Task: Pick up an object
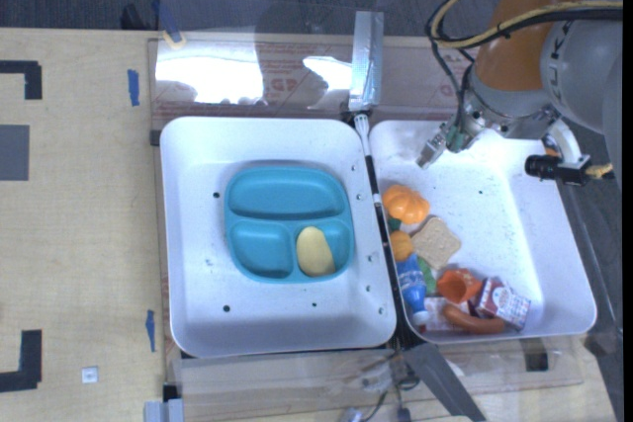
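Observation:
My gripper point(435, 151) hangs over the far left corner of the right bin point(539, 212), above bare white floor, with no object touching it. The objects lie along that bin's left and near side: an orange fruit point(406, 205), a tan cracker-like slice point(435, 240), a smaller orange piece point(400, 245), a blue bottle point(412, 287), a red-orange round item point(453, 285), a red carton point(500, 302) and a sausage point(465, 319). The orange fruit is the one closest to the gripper, a little nearer the camera.
The left bin point(188, 242) holds a blue divided tray point(282, 212) with a yellow oval item point(315, 251) in its near right compartment. A metal divider post point(365, 64) stands behind the seam between the bins. Cables loop over the arm's orange band point(524, 25).

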You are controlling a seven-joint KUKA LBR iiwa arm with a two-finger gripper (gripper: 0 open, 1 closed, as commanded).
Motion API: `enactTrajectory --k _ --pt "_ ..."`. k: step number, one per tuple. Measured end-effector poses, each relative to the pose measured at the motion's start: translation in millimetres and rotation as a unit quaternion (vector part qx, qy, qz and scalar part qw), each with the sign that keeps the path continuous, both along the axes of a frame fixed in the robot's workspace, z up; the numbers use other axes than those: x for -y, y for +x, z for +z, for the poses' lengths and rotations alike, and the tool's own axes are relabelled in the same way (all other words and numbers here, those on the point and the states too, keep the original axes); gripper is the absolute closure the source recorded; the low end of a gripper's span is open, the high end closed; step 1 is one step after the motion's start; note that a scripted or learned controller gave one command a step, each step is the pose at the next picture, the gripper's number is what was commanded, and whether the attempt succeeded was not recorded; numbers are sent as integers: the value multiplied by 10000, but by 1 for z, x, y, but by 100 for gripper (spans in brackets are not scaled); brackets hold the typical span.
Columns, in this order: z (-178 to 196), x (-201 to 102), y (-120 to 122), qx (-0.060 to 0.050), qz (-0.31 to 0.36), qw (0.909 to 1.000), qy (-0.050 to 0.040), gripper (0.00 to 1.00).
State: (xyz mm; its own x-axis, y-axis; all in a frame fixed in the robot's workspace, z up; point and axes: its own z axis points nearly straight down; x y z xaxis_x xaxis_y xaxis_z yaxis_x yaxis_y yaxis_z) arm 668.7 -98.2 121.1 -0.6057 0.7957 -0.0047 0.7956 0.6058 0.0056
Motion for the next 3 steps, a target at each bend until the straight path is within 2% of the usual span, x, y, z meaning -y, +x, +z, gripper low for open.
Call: enactTrajectory --k 1,2,3 --pt "-1 0 -1 -18 -3 10000 3 0" --pt "-33 5 -8 -91 245 9997 0 0" --pt "-34 -1 -16 -13 -63 10000 5 0"
